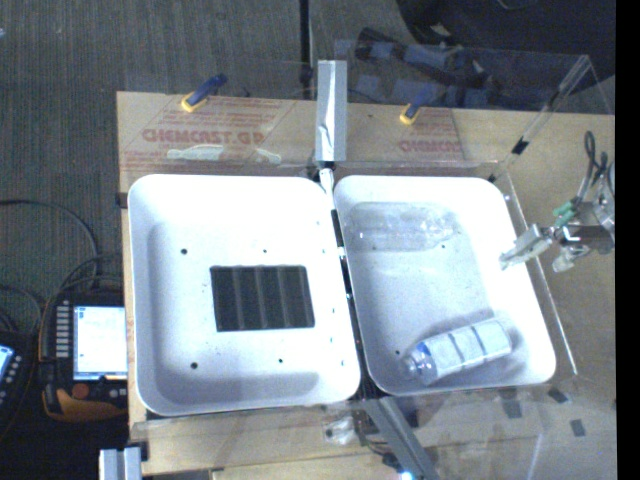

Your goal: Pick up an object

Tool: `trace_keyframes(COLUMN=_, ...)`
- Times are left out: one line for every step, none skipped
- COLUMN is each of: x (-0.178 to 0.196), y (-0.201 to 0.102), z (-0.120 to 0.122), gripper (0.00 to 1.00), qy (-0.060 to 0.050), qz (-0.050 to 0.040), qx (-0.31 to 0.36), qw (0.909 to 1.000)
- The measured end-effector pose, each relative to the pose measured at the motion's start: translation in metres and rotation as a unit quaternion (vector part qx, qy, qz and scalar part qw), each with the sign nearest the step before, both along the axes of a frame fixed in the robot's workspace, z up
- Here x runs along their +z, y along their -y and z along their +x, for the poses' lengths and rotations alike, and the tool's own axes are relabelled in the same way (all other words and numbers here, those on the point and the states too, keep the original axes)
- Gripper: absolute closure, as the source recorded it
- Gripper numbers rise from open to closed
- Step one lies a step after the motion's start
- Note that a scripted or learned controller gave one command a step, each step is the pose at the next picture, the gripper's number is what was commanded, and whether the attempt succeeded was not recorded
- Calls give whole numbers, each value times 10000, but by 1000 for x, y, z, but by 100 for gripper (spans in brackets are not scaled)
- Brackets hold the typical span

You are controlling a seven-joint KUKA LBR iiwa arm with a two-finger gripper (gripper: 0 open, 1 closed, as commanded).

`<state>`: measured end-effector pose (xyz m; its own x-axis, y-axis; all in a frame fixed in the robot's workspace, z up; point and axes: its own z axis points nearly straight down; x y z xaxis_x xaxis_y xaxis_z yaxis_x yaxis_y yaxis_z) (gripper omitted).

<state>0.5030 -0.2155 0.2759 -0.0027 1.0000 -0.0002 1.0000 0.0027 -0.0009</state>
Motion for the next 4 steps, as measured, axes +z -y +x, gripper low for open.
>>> trace_keyframes(x=1, y=-3, z=9, gripper=0, qy=-9, qz=-12, qx=-3229, qw=9464)
trace_keyframes(x=29, y=-39, z=6, gripper=0, qy=5, qz=-16, qx=-2346, qw=9721)
trace_keyframes(x=-38, y=-27, z=-13, gripper=0, qy=-15, qz=-5, qx=-4807, qw=8769)
trace_keyframes(x=-65, y=-15, z=-20, gripper=0, qy=-19, qz=-13, qx=-6256, qw=7801)
